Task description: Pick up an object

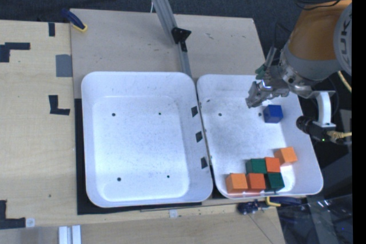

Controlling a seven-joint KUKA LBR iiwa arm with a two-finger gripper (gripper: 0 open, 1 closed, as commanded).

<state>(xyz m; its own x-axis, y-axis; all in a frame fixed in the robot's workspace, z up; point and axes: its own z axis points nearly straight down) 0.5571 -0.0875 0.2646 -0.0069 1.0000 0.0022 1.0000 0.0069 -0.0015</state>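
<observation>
The tabletop (131, 43) carries two white bins side by side. The left bin (91, 123) sits toward the tabletop's left and front. The right bin (229, 123) sits at the tabletop's right edge and holds all the blocks. The arm (317, 26) reaches in over that bin's far right corner, and its gripper (258, 94) hangs above the far part of the bin floor; whether the jaws are wide or narrow I cannot tell, as they look blurred. A blue block (273, 114) lies just beside them, near the right wall. Orange blocks (236, 182) and green blocks (257, 166) cluster in the near right corner, one orange block (286, 154) slightly apart.
</observation>
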